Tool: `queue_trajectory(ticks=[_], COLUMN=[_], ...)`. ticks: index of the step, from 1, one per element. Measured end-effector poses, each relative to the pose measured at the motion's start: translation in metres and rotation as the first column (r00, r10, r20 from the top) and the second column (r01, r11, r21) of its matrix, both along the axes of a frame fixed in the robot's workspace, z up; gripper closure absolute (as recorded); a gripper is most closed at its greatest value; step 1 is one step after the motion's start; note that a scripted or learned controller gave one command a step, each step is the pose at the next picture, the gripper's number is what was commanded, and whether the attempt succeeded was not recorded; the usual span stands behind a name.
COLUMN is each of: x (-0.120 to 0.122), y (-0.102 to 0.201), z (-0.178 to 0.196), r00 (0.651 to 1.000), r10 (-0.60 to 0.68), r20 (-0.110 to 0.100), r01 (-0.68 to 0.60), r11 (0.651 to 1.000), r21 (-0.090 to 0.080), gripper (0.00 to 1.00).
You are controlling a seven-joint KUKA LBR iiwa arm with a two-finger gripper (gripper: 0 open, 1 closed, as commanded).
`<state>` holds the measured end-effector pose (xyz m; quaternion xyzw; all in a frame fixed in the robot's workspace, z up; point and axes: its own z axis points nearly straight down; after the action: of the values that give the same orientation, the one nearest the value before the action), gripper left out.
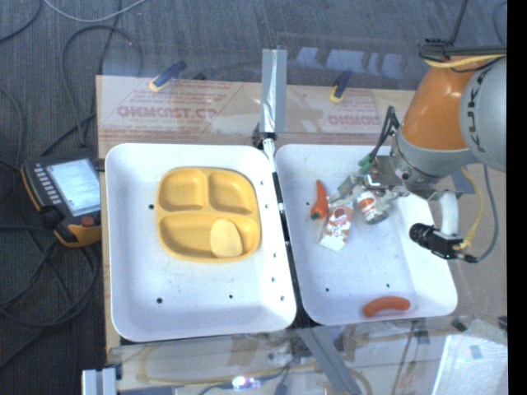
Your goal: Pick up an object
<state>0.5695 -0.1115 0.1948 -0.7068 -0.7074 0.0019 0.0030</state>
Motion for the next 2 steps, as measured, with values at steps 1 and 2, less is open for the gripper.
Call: queue_trajectory(ticks=[1, 2], x=[0.0116, 0.0113], y=[0.0047, 0.0039], z=[-0.1020, -0.0967], r00=[1.000, 1.000], r10=[0.000, -0.002], r20=[0.007, 0.001], r01=[0.000, 0.002], r11=[1.000, 1.000], r21=[-0.002, -0.001], gripper=[0.00, 1.00])
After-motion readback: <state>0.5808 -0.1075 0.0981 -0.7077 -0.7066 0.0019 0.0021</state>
